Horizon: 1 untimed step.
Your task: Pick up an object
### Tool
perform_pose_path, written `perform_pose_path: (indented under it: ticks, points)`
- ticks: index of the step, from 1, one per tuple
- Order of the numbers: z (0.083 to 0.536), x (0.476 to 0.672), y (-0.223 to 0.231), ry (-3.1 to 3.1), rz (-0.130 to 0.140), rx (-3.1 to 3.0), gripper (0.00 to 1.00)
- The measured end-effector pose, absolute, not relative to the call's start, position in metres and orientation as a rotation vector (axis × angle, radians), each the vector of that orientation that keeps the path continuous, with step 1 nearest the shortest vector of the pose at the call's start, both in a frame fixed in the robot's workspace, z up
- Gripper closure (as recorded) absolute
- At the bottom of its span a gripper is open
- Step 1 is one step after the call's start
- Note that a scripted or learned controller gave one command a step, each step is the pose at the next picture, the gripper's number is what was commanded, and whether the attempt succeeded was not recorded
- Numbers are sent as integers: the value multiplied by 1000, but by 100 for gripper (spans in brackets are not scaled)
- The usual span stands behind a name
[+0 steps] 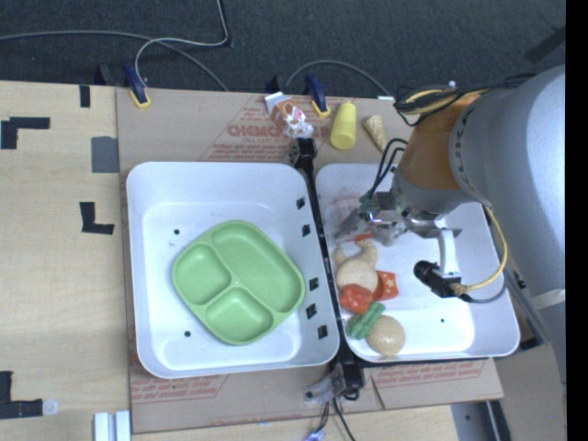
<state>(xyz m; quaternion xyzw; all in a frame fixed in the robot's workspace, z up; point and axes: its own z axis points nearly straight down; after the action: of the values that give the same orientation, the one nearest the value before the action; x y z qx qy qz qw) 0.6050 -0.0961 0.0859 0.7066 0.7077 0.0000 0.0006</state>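
The grey arm with the orange band [441,150] reaches down into the right-hand shallow white bin [459,333], and its gripper [375,220] hangs low over the upper left part of that bin. Whether the fingers are open or closed I cannot tell — the wrist covers them from above, and nothing can be seen held between them.

Just below the fingers lies a small heap of toy food: a pale cream rounded piece [356,271] nearest them, then a red tomato-like piece [356,297] with a flatter red piece [387,285] beside it, then a green pod-shaped piece [366,322], and farthest off a tan potato-like lump [387,334]. The pieces touch or overlap one another.

The cream piece looks the likeliest thing to pick. It is probably light, hollow plastic — stiff, smooth and rather slippery, not fragile. Its rounded form could squirt out of a pinch, so a hold across its narrower middle, fingers straddling it from above, seems safest. Crowding neighbours may get nudged.

Well to the left of the fingers, the left white bin [156,191] holds a green three-compartment plastic plate [237,281]. Beyond the fingers, on the brown cardboard counter [202,127], lies a yellow cylindrical toy [343,125].
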Motion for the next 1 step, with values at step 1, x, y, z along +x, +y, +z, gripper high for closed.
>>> perform_pose_path:
  ticks: [1]
  points:
    - [86, 601, -105, 2222, 3, 2217, 0]
